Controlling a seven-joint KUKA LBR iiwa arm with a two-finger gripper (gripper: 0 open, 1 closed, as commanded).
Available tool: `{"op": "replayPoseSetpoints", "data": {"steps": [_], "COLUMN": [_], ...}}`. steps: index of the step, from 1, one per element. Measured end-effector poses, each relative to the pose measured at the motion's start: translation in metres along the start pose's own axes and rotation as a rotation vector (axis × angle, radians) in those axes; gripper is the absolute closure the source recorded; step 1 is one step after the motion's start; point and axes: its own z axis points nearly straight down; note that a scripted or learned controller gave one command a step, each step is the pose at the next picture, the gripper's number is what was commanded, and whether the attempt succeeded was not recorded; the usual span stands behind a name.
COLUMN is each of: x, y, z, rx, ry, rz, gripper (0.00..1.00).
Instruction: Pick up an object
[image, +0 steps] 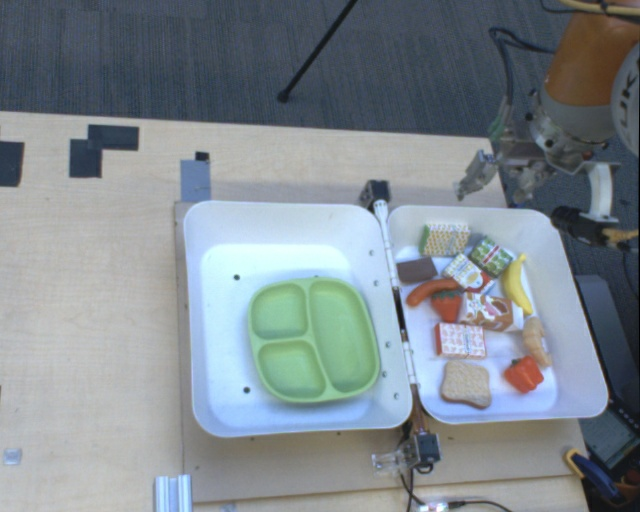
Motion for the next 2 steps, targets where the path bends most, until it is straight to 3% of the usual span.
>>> {"op": "replayPoseSetpoints", "data": {"steps": [1,2], "x": [-0.049,-0.031], "y": [-0.056,-0.088], "z": [0.100,0.186], "rx": [0.002,-0.003], "ry": [-0.001,-0.001], "rz": [0.002,0.003], "gripper": [0.00,0.00]}}
